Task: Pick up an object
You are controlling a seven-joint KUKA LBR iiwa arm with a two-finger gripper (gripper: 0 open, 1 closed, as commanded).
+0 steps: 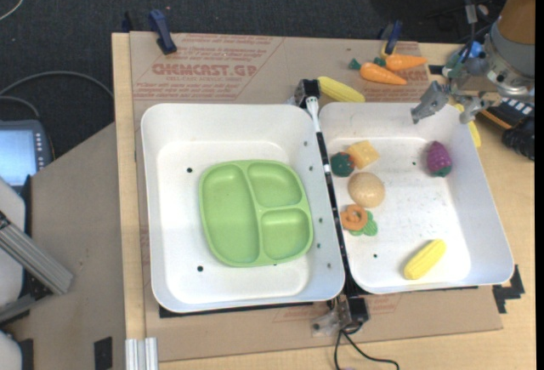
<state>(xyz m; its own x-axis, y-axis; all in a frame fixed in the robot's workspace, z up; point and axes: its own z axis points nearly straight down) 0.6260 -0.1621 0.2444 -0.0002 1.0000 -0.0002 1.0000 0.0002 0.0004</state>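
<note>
White plastic makes up the 2 bins, and the right bin [489, 232] serves as the landmark for everything else. Touching its left edge sits the left bin [161, 190], which holds a green divided plate [255, 212] with 3 compartments. Both bins rest on a cardboard sheet [212, 62] that reaches beyond the right bin's far rim. Above that bin's far right corner hangs the arm [517, 37], and its gripper [448, 102] sits over the far rim with the 2 fingers spread apart and nothing between them. Inside the right bin, a beige ball [367, 189] lies near the left wall; a yellow corn cob [424, 259] lies toward the near right corner; a purple bunch of grapes [439, 157] sits toward the far right, below the gripper. A pale yellow chunk [364, 154] and a dark green piece [342, 163] lie together at the far left, and an orange slice with green [357, 219] rests near the left wall. Beyond the right bin's far rim, on the cardboard, lie a second corn cob [340, 89] and 2 carrots [384, 73].
</note>
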